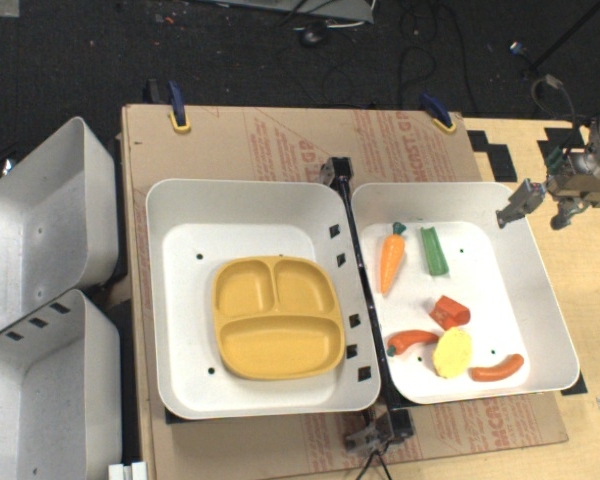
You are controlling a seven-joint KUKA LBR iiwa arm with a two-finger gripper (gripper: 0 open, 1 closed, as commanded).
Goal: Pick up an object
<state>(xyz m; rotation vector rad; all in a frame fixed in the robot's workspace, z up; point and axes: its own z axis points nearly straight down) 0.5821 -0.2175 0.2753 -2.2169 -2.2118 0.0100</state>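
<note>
Nearest the camera, a sausage point(496, 369), a lemon point(454, 353) and a chili point(411, 341) lie along the right bin's point(555, 313) front, with a red block point(450, 312), carrot point(392, 258) and green stick point(435, 251) behind. At the bin's far right corner, the end effector point(539, 206) hangs with fingers apart, holding nothing. It looks like the approach step; next it must swing left over one item and descend.

The gripper point(540, 206) is a small grey metal block with two thin dark fingers point(513, 204), bright highlights on its upper faces. Behind it, a paler grey wrist section shows at the edge, with what may be a dark cable alongside, too blurred to confirm.
</note>
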